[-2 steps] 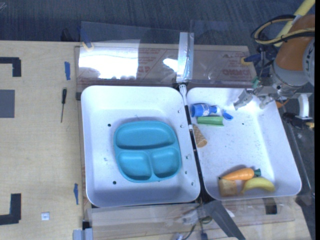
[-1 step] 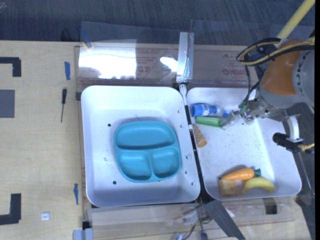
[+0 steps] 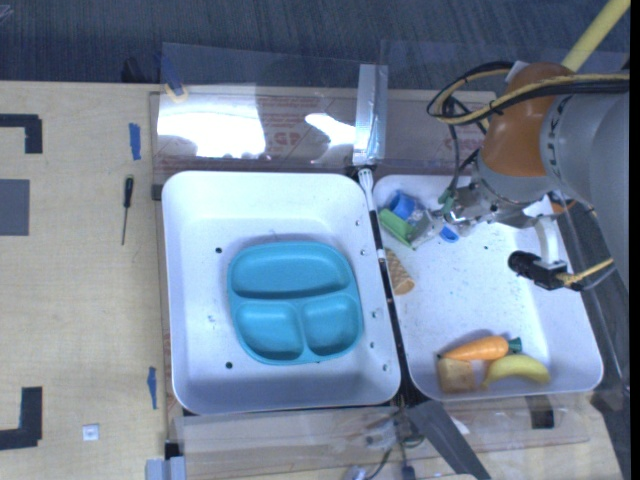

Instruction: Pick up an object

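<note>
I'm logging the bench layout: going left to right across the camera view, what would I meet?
Screwdriver → blue divided tray → tan food piece → banana.

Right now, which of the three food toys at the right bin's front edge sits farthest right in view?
The yellow banana; the orange carrot and tan block lie left of it.

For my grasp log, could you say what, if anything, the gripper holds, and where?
It cannot be told; the gripper sits close beside the blue object.
</note>
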`<state>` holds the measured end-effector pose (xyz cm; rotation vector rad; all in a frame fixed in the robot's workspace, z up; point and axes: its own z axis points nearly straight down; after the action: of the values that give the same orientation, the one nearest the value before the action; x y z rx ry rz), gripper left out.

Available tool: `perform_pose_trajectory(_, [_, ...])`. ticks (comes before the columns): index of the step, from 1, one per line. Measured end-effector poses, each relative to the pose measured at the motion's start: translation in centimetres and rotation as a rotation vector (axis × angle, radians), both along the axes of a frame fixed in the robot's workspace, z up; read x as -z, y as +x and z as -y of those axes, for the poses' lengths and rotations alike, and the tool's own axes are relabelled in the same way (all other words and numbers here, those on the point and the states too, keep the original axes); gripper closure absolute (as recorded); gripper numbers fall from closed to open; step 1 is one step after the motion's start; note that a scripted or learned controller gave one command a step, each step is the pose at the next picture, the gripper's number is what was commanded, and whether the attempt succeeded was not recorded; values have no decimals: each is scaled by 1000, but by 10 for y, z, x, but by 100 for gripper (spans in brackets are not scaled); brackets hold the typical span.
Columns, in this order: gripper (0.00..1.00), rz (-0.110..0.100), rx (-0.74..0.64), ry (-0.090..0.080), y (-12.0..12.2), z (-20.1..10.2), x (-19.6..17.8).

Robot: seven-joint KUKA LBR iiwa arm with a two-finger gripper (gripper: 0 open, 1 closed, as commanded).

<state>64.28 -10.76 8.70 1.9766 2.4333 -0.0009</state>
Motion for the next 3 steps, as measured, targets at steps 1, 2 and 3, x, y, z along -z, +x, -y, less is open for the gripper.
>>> perform_pose_trajectory(1, [100, 9, 0, 1, 2, -1, -13])
perform_pose_trajectory(2, [100, 6, 143, 4, -31, 11, -84])
perform_pose_trajectory(3, [100, 6, 121, 8, -78, -50, -153])
